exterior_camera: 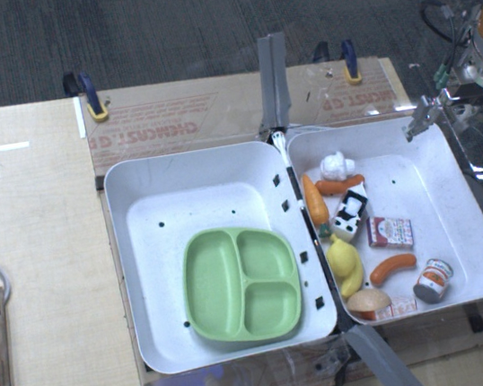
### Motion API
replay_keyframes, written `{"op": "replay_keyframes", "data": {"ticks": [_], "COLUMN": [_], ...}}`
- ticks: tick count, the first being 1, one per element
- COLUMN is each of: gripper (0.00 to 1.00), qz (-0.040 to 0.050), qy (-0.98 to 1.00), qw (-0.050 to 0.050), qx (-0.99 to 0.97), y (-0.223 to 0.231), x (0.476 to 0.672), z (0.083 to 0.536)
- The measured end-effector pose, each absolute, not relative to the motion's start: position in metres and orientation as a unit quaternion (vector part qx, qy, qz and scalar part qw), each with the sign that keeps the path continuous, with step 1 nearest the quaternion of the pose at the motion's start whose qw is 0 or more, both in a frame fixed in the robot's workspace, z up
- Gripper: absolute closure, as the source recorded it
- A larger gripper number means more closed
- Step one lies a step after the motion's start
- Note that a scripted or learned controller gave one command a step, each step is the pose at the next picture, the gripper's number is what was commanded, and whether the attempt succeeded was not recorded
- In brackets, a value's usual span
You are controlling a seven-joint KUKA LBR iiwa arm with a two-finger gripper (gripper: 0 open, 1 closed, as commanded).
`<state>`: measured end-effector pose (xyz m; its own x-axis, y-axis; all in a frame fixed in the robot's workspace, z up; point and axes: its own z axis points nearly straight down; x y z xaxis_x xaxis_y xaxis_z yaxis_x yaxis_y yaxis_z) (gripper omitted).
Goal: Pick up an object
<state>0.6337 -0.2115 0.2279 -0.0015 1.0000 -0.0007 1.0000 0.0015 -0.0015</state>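
Grey metal arm (475, 60) trailing thin dark cables.

Two white bins sit side by side on the counter (44, 264). The left bin (141, 249) holds a green plate (241, 283) with three parts. The right bin (447, 200) holds many small things. Near its top is a white toy (335, 164). Below it lie an orange carrot (315, 200), a black and white cow toy (348, 212), a red box (389, 231), a yellow banana (345, 266), a sausage (392, 267) and a small can (433, 280). The gripper (425, 116) is at the right bin's upper right corner.
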Motion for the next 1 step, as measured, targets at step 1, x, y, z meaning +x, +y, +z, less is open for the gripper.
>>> {"op": "replay_keyframes", "data": {"ticks": [1], "gripper": [0.00], "qz": [-0.0062], "qy": [-0.725], "qw": [-0.010], "qx": [-0.689], "y": [-0.1505], "x": [0.6142], "z": [0.1140]}}
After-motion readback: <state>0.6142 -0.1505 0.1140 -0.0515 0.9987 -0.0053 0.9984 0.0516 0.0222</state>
